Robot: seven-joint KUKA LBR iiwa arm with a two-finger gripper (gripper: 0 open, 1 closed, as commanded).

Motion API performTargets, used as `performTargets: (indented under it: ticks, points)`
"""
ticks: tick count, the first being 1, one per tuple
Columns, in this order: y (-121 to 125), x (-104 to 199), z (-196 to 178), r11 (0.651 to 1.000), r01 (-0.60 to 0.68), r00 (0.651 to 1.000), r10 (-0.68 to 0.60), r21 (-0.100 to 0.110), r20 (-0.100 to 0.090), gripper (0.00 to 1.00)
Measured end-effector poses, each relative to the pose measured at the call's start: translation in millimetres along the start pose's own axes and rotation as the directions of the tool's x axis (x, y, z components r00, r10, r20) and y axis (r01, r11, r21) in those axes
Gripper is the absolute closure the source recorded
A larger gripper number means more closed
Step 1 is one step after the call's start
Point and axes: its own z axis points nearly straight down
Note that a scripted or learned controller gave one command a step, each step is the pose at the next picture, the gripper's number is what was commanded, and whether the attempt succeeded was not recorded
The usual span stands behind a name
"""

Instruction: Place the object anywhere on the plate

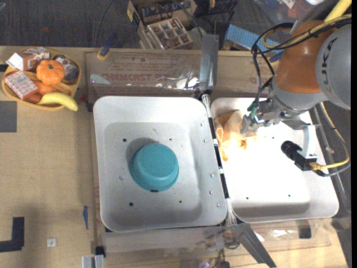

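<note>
Camera view lets us see a round teal plastic plate (155,167) upside down in the left white bin (111,116). Farther back, in the right white bin (279,200), an orange floppy object (226,128) lies by the divider. Our gripper (254,120) hangs just beside it.

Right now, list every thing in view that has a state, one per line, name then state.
Teal plate: upside down in the left bin, nothing on it.
Orange object: lying at the right bin's left wall, not on the plate.
Gripper: low over the right bin, beside the orange object; finger state unclear.
Wicker basket: on the bench at far left, filled with toy food.
</note>
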Motion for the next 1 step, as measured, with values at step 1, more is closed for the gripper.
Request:
performTargets:
  ticks: [1]
  points:
    - [0.8, -1.1, -40.5, 1.000, 0.000, 1.000, 0.000, -0.002, 0.001, 1.00]
